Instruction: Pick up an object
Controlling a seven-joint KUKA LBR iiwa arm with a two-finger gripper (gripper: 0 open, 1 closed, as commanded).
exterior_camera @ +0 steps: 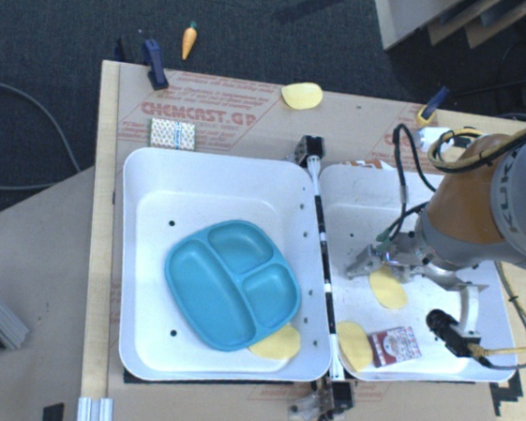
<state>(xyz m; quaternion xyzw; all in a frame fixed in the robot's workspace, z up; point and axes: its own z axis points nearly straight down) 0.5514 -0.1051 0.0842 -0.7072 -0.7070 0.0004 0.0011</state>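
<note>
Gripper (382, 262) low in right bin (359, 192), beside yellow piece (389, 290), blue divided plate (232, 283) in left bin (210, 175)

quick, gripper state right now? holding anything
gripper: low in the right bin, just above a yellow piece; open or shut cannot be told, nothing seen held.

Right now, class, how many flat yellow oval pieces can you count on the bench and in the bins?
4: one on the bench's far edge; one in the left bin beside the blue divided plate; two in the right bin, near the claw and at the near corner. The arm may hide others.
</note>
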